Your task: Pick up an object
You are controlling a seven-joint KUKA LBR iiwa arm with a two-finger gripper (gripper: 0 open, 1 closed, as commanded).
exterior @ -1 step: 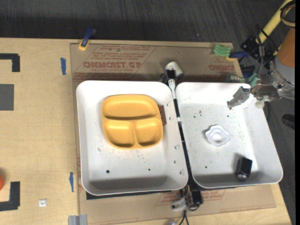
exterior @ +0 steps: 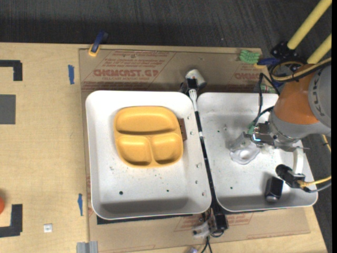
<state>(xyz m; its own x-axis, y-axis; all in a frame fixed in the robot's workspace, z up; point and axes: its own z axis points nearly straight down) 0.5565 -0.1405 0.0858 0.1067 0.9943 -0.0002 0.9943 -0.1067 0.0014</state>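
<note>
- Edges: left bin (exterior: 105,183) and right bin (exterior: 231,167), both white, side by side, rims meeting along a dark middle seam (exterior: 202,152).
- Both on a brown sheet (exterior: 221,62) laid over the tan worktop (exterior: 42,157); near rims close to the sheet's near edge.
- Room, left bin: bare floor along the near and left sides, a few dark specks.
- Room, right bin: bare at the left and near-left; right half under the arm (exterior: 297,109), reaching in from the right.
- Clamped at the sheet's far edge: blue clamp (exterior: 97,42) at the left corner, green clamp (exterior: 248,57) at the right.
- Writing: red print (exterior: 126,71) on the sheet behind the left bin, reads roughly "CHEMCAST GP"; more red letters behind the right bin, partly covered, unreadable.
- Left bin holds a yellow divided tray (exterior: 149,135), three compartments, set toward the far half; dark brown thing (exterior: 182,128) right against its right rim, kind unclear.
- Right bin holds the clear object (exterior: 243,153), near the middle, just beside the arm's end.
- Jaws: open or closed, cannot tell; touching the clear object or not, cannot tell.
</note>
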